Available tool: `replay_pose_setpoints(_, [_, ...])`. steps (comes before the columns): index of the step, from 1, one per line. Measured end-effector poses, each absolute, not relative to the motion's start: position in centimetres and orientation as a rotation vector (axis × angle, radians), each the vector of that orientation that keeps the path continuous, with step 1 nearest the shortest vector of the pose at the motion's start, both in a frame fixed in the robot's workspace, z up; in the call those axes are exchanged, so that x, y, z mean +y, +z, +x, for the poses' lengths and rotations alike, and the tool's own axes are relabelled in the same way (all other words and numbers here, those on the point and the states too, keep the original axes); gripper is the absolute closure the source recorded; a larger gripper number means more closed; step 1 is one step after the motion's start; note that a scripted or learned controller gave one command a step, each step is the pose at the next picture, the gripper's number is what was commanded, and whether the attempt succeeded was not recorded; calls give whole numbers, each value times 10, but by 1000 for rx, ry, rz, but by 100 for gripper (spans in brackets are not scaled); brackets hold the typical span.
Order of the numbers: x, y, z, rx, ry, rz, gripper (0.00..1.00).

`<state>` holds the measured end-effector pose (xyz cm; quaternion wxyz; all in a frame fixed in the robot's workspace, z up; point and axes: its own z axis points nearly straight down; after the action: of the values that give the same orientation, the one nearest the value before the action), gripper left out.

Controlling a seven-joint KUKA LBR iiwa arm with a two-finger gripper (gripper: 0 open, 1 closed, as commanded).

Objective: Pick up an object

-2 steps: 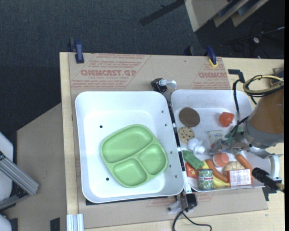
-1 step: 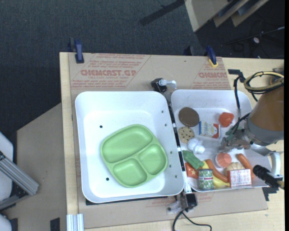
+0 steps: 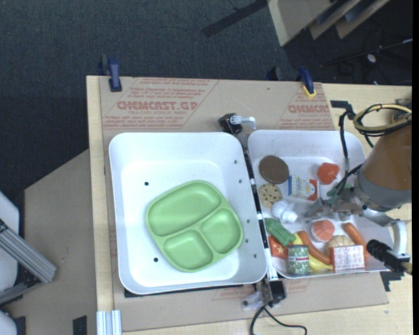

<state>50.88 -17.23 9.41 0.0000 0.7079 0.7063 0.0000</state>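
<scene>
Dark grey carpet (image 3: 78,46) covers the floor at the far side and left; a light wooden bench (image 3: 62,196) stands on it; pale furniture (image 3: 314,19) sits at the far right; even light throughout.

The left bin (image 3: 124,196) holds a green divided plate (image 3: 193,224). The right bin (image 3: 308,137) holds many small food items, with the gripper (image 3: 325,208) above them.

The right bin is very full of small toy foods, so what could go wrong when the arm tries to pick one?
1. In the right bin items lie packed, touching: the green can, carrot and white box. The end effector may nudge neighbours or lift two together.
2. The brown disc lies flat, so it might slip free.
</scene>
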Motion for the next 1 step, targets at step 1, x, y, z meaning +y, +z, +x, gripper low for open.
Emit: replay_pose_setpoints(1, [-124,84,478,2225,-1,2220,0])
